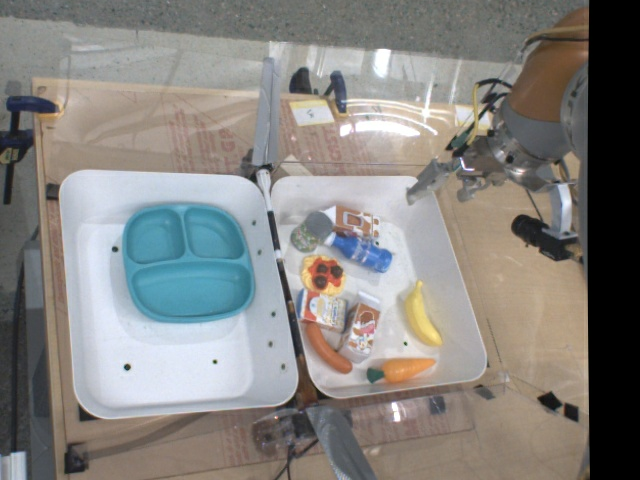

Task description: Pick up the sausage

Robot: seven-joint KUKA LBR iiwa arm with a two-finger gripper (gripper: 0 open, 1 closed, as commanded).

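The claw (425, 185) is hanging at the upper right corner of the right bin (462, 308), above its rim, with the grey arm (545, 98) reaching in from the right – whether its fingers are parted or closed I cannot tell, and nothing is showing between them. Just below and to the left of it, inside the right bin, a small brown-and-white carton (357, 222) is lying near the top, with a blue bottle (365, 255) lying slantwise just under it and a grey-green round thing (311, 231) sitting beside them to the left. Further down, a round yellow-and-red toy (322, 273) is resting near the bin's left wall, and below it two small cartons are lying side by side: a red-and-white carton (322, 310) and a dark carton (364, 326). A banana (421, 315) is lying well to the right of these, close to the right wall. The sausage (327, 349) is lying at the bin's lower left – a reddish-brown piece slanting down to the right, touching the red-and-white carton above it – well apart from the claw. A carrot (402, 370) is lying just beside it to the right, along the bottom edge. The left bin (90, 368) is holding a teal divided plate (190, 290). Both bins are sitting on the tan surface (530, 338).
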